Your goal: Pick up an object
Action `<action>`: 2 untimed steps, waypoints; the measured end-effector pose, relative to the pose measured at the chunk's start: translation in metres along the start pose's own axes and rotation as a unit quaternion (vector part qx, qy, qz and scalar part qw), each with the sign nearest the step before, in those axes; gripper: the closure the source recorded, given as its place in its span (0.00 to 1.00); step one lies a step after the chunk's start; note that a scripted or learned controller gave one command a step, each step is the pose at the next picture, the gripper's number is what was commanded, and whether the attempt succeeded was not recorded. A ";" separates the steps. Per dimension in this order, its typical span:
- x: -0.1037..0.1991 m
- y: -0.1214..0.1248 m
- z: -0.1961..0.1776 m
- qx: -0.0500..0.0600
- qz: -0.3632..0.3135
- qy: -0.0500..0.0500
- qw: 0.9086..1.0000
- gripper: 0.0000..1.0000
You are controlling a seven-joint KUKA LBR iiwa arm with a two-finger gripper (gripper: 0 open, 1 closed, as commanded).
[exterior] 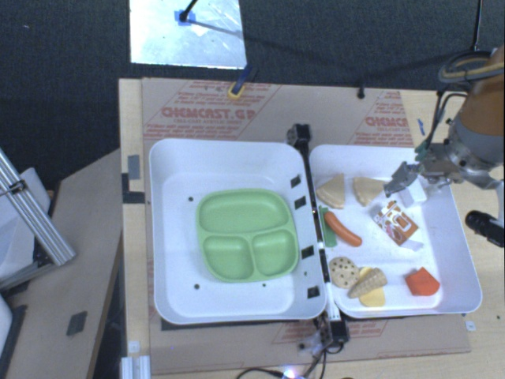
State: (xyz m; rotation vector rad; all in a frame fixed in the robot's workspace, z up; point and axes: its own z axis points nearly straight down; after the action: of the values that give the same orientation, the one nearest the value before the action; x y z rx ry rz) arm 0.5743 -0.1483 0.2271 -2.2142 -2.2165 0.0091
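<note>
Currently: hand (pixel 406 181) poised over right bin (pixel 465 247), just above snack packet (pixel 397 222); grip state impossible to tell. Risk: glancing off the tilted packet, nudging it toward the sausage (pixel 342 228).

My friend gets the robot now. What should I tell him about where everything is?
Gripper: over the right bin's top edge, nothing visibly held; fingers unclear.
Right bin: two tan wedges, hot dog, small carton, cookie, orange block, yellow-tan pieces.
Left bin: green divided tray.
Done: nothing lifted yet.
Left: grab one; the carton is nearest.
</note>
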 end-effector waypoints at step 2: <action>-0.007 0.006 0.039 -0.004 0.000 -0.001 1.000 0.00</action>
State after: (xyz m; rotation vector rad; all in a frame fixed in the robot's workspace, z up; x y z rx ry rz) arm 0.5798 -0.1548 0.1884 -2.2186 -2.2211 0.0025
